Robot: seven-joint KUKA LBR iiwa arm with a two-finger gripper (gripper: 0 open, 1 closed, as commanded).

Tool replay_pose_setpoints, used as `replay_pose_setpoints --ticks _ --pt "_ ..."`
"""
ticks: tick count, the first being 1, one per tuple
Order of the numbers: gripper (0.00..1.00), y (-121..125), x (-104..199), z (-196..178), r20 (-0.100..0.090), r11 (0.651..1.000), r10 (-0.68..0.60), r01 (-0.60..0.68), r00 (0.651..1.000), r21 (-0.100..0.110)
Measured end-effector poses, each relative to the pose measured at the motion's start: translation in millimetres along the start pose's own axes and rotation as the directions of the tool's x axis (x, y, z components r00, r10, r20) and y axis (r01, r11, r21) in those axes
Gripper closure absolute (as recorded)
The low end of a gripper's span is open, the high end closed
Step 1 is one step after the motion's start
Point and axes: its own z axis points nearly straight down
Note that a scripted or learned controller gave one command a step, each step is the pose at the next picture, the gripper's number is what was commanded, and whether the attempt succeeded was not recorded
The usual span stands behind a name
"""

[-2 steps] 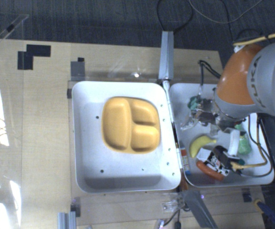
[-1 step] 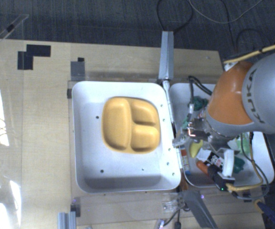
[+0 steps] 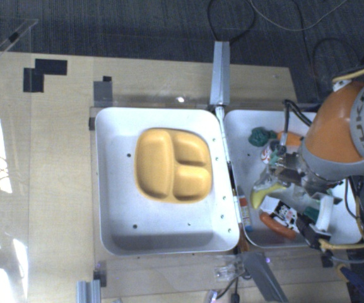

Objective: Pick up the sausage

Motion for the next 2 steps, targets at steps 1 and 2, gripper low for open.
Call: replay_pose_setpoints --ticks 1,2 --pt "0.00 -1.1 7.7 -46.9 0.001 0.985 0.174 -0.174 0.985 -0.001" --pt "0.00 -14.3 56.3 0.7 0.000 0.998 0.057 -0.057 0.998 0.003"
